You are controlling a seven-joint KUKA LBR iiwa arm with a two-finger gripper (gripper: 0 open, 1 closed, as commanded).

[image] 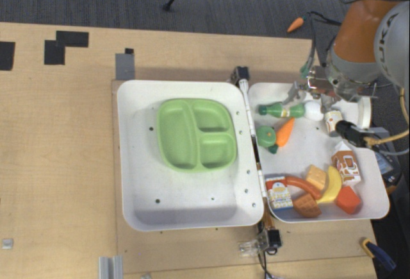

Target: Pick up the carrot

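Camera view from above: the end effector (pixel 306 97) hangs over the right bin's (pixel 378 207) far end, whether its fingers are apart or together cannot be told. The carrot (pixel 285 131) lies just below it beside a green bottle (pixel 279 109); the left bin (pixel 138 207) holds a green divided plate (pixel 195 134).

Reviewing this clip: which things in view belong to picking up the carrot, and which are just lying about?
Belongs to the job:
- small orange toy carrot with green top, lying in the right white bin
- two-finger gripper, above that bin's far end

Just lying about:
- green plastic divided plate in the left white bin
- green toy bottle
- yellow toy banana
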